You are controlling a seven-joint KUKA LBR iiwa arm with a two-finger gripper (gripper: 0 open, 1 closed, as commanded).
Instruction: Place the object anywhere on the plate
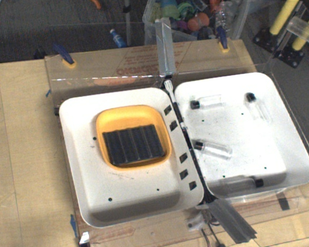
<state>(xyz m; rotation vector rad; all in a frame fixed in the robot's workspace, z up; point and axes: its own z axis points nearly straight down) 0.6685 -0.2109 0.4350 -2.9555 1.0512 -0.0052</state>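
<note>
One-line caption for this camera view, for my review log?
Orange plate holding a dark ridged block in the left bin; clear black-capped vials scattered in the right bin.

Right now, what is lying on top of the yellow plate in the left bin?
A dark ribbed rectangular object lies flat on the yellow plate, inside its rim. It covers most of the plate's floor, so anything beneath it cannot be seen.

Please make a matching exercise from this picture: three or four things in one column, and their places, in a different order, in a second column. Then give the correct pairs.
Things:
1. orange plate
2. dark ridged block
3. clear tube with black cap
4. tub of colourful toys

Places:
A. behind the bench
B. in the left bin
C. in the right bin
D. on the plate

Pairs: 1-B, 2-D, 3-C, 4-A
</note>
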